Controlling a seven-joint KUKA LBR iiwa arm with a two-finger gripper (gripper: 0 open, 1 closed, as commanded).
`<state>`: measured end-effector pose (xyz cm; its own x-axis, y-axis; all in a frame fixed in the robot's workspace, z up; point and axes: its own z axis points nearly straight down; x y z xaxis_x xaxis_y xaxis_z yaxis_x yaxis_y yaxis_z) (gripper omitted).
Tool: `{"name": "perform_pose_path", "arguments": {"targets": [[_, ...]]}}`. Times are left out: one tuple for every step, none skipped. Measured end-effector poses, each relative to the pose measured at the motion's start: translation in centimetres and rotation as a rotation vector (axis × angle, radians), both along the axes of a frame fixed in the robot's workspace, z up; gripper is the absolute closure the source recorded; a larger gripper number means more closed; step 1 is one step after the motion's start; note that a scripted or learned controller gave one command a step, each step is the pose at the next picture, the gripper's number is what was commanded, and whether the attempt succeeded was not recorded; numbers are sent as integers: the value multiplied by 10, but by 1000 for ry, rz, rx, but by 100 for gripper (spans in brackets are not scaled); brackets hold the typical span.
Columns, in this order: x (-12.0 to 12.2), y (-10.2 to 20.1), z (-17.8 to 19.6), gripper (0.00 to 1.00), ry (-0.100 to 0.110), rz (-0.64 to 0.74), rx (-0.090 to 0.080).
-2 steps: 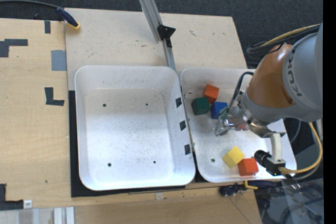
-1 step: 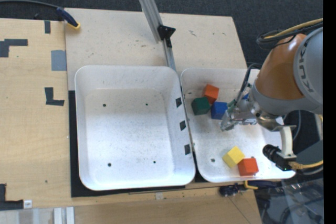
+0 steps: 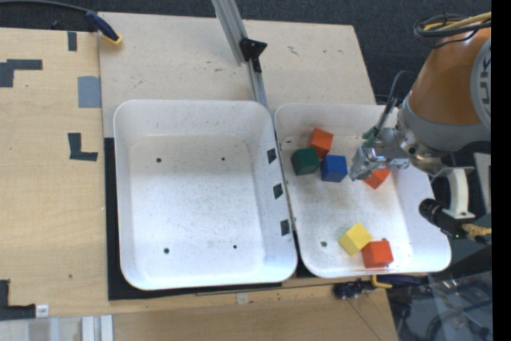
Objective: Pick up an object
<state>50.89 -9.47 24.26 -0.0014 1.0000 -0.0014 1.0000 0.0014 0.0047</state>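
The gripper [image 3: 369, 168] is hovering in the right bin [image 3: 415, 239], mid-right of frame, and an orange-red block [image 3: 377, 178] is peeking out right under it. Can't tell whether it's actually gripping it

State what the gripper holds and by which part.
It cannot be told. The gripper is low in the right bin, right against an orange-red block, but no block shows between its fingers.
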Motion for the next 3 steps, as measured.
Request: {"name": "perform_pose_path", "arguments": {"targets": [[1, 0, 41, 100, 2, 0, 1], [7, 56, 22, 100, 8, 5, 3], [16, 112, 4, 100, 9, 5, 3]]}}
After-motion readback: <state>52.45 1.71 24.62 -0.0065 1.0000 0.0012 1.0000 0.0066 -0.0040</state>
